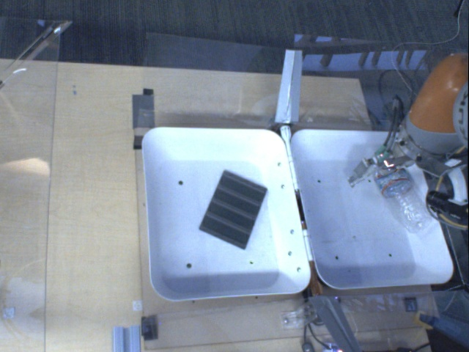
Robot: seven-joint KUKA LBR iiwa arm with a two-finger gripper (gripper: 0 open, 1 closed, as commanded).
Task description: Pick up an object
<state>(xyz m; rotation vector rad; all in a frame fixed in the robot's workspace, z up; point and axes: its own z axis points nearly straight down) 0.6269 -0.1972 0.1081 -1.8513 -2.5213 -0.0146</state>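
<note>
**End effector low over the bottle, grip unconfirmed**

I have the end effector [375, 166] down in the right bin [344, 262], at the near end of a clear plastic bottle [404, 200] that lies on its side by the bin's right wall. I cannot tell whether it is released or clenched. The dark ribbed block [234, 208] sits alone in the left bin [168, 270]. My worry: the bottle looks slick and round, so it could roll or squirt free against the wall.
</note>
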